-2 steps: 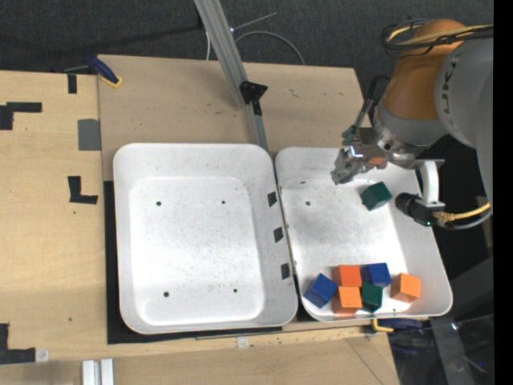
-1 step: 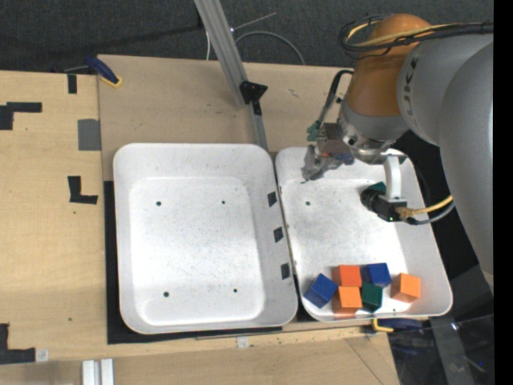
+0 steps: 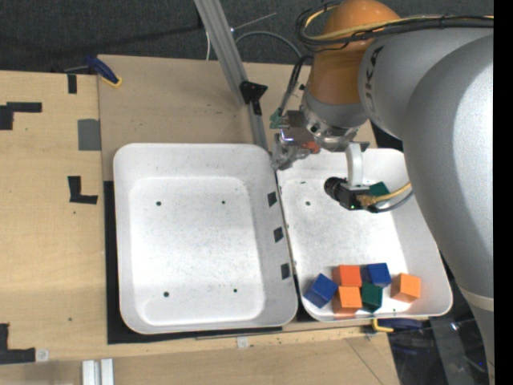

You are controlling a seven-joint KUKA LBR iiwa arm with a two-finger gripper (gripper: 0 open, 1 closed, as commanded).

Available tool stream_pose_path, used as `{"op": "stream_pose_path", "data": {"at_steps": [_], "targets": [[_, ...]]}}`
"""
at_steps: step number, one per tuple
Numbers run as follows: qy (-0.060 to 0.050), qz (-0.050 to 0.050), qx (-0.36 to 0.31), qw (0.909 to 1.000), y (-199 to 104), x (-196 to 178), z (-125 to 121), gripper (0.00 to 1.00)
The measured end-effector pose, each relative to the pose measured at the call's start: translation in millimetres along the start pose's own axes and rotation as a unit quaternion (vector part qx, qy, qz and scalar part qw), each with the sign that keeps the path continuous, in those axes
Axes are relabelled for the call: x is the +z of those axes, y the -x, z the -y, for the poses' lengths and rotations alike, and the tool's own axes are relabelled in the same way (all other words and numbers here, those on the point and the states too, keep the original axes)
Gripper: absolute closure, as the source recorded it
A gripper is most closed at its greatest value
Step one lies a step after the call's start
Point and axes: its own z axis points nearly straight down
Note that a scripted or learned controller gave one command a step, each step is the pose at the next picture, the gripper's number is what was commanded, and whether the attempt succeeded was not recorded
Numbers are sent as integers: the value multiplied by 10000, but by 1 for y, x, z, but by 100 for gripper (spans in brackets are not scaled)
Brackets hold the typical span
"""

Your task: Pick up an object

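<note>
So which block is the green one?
The dark green block sits in the right bin, in the front row between two orange blocks. It is the sole green one; the others are blue or orange.

Two shallow white bins, the left bin (image 3: 128, 167) and the right bin (image 3: 309, 207), sit side by side on the tan worktop (image 3: 48, 239), with black tape marks (image 3: 78, 189) near its left edge and a grey metal rail (image 3: 228, 54) slanting across its far edge.

Left bin (image 3: 128, 239) floor open, blocks (image 3: 361, 285) crowd right bin (image 3: 313, 215) near edge
</note>
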Motion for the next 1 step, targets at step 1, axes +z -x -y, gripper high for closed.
{"op": "stream_pose_path", "data": {"at_steps": [1], "targets": [[2, 0, 4, 10000, -53, -18, -8, 100]]}}
